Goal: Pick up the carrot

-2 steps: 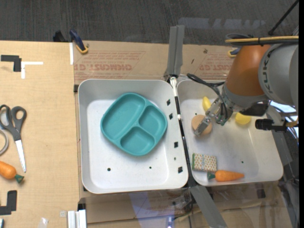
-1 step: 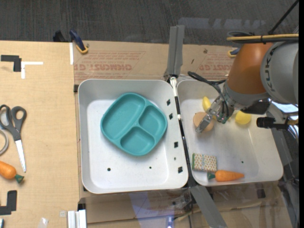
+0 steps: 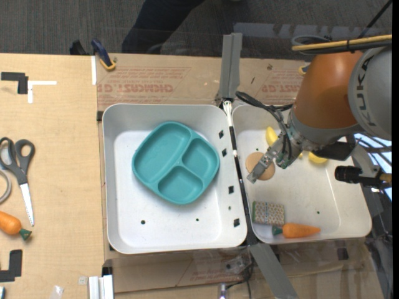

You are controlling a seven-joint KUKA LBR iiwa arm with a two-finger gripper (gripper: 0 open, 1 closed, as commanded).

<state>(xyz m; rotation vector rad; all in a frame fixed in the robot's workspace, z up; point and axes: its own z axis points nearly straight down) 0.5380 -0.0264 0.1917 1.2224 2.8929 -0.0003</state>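
Observation:
The carrot is orange with a small green stub. It lies on its side along the near wall of the right bin. My gripper hangs over the far-left part of that bin, just above a round tan disc. It is well apart from the carrot, which lies nearer the front and to the right. The grey arm with its orange band reaches in from the right and covers the back of the bin.
A speckled sponge lies just left of the carrot. Yellow pieces show beside the wrist. The left bin holds a teal divided plate. On the bench at far left lie scissors and another carrot.

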